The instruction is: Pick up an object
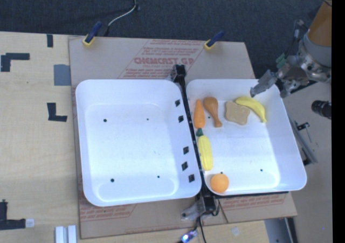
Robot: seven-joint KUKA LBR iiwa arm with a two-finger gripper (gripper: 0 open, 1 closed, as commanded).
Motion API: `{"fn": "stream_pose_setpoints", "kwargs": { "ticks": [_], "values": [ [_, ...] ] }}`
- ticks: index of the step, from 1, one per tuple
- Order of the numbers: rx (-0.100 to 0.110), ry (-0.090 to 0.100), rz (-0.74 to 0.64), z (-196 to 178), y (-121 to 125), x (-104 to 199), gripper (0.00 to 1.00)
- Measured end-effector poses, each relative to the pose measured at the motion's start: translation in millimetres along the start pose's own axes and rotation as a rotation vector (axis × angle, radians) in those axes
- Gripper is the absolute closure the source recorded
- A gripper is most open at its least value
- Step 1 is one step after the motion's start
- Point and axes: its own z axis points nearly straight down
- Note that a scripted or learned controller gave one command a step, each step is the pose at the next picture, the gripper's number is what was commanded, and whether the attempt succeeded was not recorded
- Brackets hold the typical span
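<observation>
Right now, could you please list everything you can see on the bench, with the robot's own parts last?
Banana: 1, yellow, right bin, far side.
Bread slice: 1, tan, beside the banana.
Drumstick: 1, brown, right bin.
Carrot: 1, orange, by the divider.
Corn: 1, yellow, by the divider.
Orange: 1, orange, near corner.
Bins: 2, white, side by side.
Clamps: 2, blue and yellow, board's far edge.
Gripper: 1, grey, over the right bin's far right corner.
</observation>
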Motion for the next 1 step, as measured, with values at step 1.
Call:
{"fn": "stream_pose_setpoints", "kwargs": {
  "ticks": [1],
  "values": [
    [-0.015,-0.002,-0.007,-126.5,16.3,51.5,0.0]
  ]
}}
